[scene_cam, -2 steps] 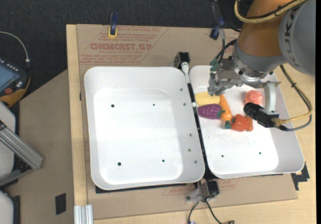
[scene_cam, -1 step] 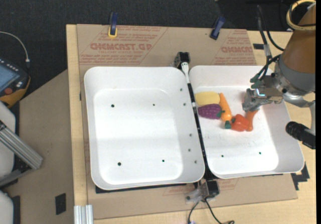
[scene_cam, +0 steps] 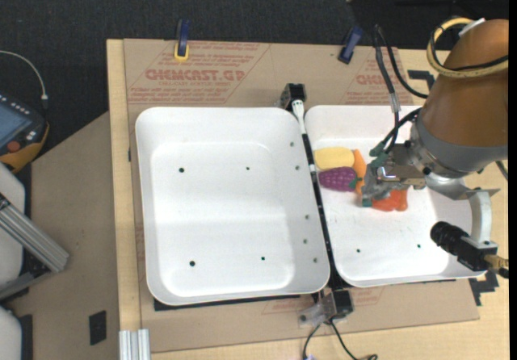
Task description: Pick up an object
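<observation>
**Gripper low over toys in the right bin**

Nearest, the right bin (scene_cam: 388, 265). In it the gripper (scene_cam: 373, 189) sits down among the toys: red-orange piece (scene_cam: 392, 202) at its 4 o'clock, touching; purple piece (scene_cam: 339, 179) at 9; yellow piece (scene_cam: 334, 158) at 10. Farther, the left bin (scene_cam: 218, 197).

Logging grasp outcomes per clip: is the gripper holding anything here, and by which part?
Cannot be told. The gripper is down among the toys in the right bin, right over the orange-red toy, which hides any hold.

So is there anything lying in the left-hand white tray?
No, the left tray holds no objects; the toys, yellow and purple, lie in the right tray.
</observation>
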Controlling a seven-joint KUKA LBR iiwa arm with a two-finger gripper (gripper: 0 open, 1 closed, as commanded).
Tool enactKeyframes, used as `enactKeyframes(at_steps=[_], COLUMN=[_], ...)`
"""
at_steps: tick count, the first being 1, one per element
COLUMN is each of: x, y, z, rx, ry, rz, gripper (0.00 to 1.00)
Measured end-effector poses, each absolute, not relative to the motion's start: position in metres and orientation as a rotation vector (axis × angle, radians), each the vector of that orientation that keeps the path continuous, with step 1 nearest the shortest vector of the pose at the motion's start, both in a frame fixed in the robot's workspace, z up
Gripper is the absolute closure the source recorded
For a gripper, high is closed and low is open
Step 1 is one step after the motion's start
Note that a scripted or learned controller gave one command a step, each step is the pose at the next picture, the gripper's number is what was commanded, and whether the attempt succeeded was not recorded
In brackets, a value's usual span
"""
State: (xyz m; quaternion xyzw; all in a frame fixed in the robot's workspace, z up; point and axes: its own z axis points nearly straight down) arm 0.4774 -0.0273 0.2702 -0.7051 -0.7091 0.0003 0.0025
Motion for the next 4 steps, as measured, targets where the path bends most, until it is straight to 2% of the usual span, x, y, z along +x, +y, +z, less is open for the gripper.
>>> enactKeyframes(at_steps=[1, 2, 3, 4], x=[0.480, 0.478, 0.606, 0.541], y=[-0.031, -0.120, -0.045, -0.033], z=[0.280, 0.196, 0.246, 0.216], rx=[-2.220, -2.229, -2.217, -2.217], ry=[-2.222, -2.207, -2.241, -2.215], rz=[-0.001, 0.010, -0.016, 0.007], gripper=[1.00, 1.00, 1.00, 1.00])
